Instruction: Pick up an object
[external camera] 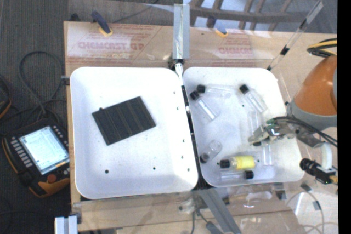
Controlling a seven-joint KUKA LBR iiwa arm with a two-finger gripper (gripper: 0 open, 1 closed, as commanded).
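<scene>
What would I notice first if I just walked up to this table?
Probably the dark ribbed mat lying alone in the left bin. Then the yellow-filled vial among clear, black-capped vials near the front of the right bin, and the robot's orange band at the right.

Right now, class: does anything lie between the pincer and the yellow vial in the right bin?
Nothing visible does. The pincer sits low at the right bin's right side; the yellow vial lies just below and left of it. Clear vials lie nearby, but none in the gap.
</scene>
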